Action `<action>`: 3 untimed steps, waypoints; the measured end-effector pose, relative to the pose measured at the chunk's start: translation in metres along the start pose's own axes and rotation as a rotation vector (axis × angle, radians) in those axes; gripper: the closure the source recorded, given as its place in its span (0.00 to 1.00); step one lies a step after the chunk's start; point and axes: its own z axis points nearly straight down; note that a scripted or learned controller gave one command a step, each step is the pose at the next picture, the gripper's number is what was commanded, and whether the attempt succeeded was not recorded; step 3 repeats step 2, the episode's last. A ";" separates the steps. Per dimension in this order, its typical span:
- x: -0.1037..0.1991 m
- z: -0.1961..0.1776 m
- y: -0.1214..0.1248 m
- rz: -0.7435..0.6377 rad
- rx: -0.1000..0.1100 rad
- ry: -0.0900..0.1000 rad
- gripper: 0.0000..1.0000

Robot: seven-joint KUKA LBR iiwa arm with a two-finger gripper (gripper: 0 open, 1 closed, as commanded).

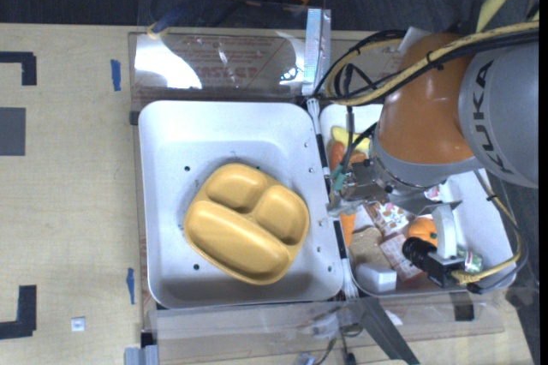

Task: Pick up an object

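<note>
My gripper (364, 194) hangs over the cluttered right bin (501, 222), its state I can't tell; the yellow tray (247, 222) lies in the bin to its left.

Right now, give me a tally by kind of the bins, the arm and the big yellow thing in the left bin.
White bins: 2 (left bin, right bin)
Yellow object: 1
Arm: 1
Total: 4

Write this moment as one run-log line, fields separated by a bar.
arm: over right bin | right bin: cluttered with small items | left bin: yellow tray | grasp: cannot tell
</note>
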 end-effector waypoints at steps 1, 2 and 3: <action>0.059 0.051 0.053 0.125 -0.005 -0.001 1.00; 0.111 0.139 0.141 0.178 -0.007 0.003 1.00; 0.111 0.139 0.141 0.178 -0.007 0.003 1.00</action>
